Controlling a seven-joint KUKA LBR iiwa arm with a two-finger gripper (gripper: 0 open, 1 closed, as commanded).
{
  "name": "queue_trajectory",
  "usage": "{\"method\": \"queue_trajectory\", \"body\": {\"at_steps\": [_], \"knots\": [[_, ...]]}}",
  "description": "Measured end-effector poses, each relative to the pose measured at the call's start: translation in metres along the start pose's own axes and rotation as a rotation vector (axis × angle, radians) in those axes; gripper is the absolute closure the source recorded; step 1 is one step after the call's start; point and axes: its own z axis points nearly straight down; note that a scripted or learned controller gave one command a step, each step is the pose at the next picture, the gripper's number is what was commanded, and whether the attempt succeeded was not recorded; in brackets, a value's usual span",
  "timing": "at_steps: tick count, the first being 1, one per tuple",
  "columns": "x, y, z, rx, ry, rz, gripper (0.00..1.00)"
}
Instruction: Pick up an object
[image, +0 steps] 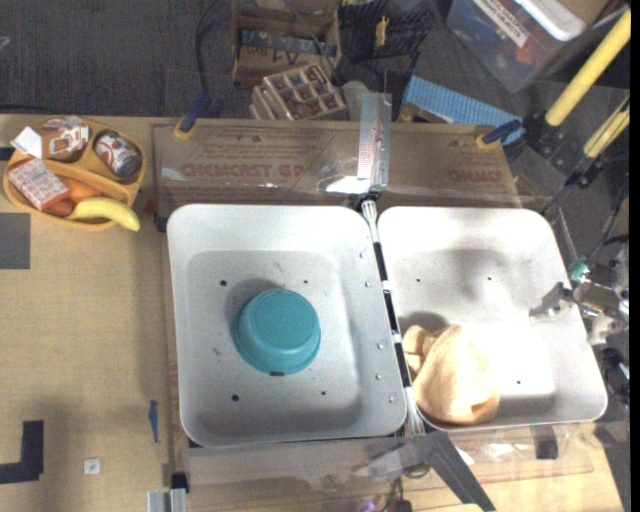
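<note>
Hanging at the right bin's (470, 250) outer rim, the gripper (556, 301) shows too little to tell its grip. Nearest it, down-left in that bin, lies a tan cloth (452, 372); nothing stands between. Farther left, the teal bowl (278, 330) sits overturned in the left bin (200, 250).

A bowl (278, 331) sits in the left bin (200, 240); a cloth (455, 375) lies in the right bin's (480, 250) lower-left corner.

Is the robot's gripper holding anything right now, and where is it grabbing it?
Nothing is held. The gripper sits at the right bin's right edge, apart from the tan cloth.
</note>
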Motion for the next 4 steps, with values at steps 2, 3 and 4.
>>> {"method": "queue_trajectory", "body": {"at_steps": [2,3,4], "knots": [[0.08,-0.043,0.067,0.008,0.002,-0.084,0.0],[0.111,0.044,0.097,-0.005,0.002,-0.231,0.0],[0.056,0.075,0.053,0.001,0.0,-0.231,0.0]]}}
